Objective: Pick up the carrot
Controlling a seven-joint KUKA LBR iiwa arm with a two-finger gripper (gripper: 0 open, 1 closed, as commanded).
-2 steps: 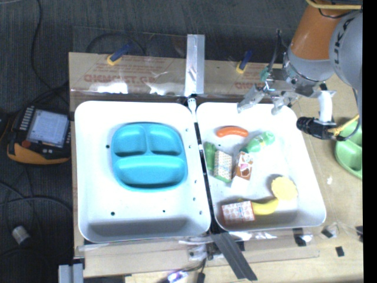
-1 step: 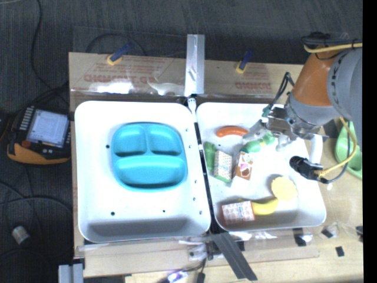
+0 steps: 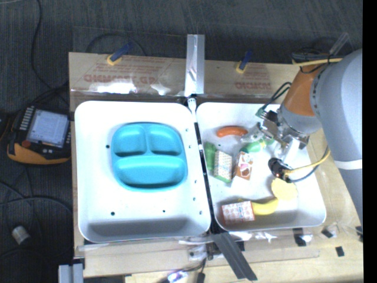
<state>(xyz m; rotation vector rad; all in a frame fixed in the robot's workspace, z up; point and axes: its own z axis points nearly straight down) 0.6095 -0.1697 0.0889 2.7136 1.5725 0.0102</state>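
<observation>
The carrot (image 3: pixel 231 132), a short orange piece, lies flat near the back of the right bin (image 3: pixel 315 208), just right of the divider. My gripper (image 3: pixel 268 128) is low over the same bin's back right part, a short way to the right of the carrot and apart from it. A green item (image 3: pixel 254 144) lies just under and left of the gripper. The grey arm with its orange band (image 3: pixel 299 96) reaches in from the right and hides the bin's back right corner.
The right bin also holds a green-and-white packet (image 3: pixel 221 164), a small red-and-white carton (image 3: pixel 244 165), a banana (image 3: pixel 265 207), a red-labelled box (image 3: pixel 237 212) and a yellow round piece (image 3: pixel 284 189). A blue divided plate (image 3: pixel 148 156) sits in the left bin (image 3: pixel 94 205).
</observation>
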